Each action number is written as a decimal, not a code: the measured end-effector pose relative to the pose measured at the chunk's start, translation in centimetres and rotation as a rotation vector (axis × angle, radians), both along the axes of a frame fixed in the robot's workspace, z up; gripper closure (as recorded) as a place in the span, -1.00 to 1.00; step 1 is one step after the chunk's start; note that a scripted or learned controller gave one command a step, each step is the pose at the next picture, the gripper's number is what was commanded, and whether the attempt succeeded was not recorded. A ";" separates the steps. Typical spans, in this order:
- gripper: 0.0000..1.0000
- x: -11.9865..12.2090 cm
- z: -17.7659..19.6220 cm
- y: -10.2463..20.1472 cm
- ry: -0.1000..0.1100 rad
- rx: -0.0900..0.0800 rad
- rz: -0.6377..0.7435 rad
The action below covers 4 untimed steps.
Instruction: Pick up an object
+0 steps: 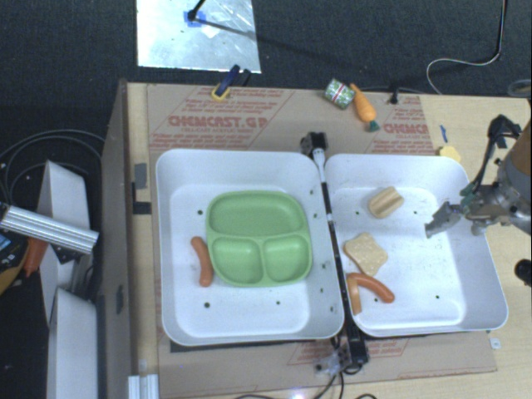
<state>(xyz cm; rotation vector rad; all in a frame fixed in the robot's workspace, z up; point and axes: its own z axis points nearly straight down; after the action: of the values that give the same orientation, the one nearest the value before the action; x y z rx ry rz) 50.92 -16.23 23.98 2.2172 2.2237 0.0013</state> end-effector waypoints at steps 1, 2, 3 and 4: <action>-1.00 -2.3 -9.8 4.3 0.002 0.001 -0.001; -1.00 -1.9 -14.7 7.0 -0.012 -0.003 -0.003; -1.00 4.1 -15.5 7.7 -0.001 0.000 0.000; -1.00 12.3 -15.5 4.1 -0.002 -0.001 0.002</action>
<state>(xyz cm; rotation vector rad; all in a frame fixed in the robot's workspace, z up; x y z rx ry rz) 63.22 -12.18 8.49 2.2141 2.2244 0.0021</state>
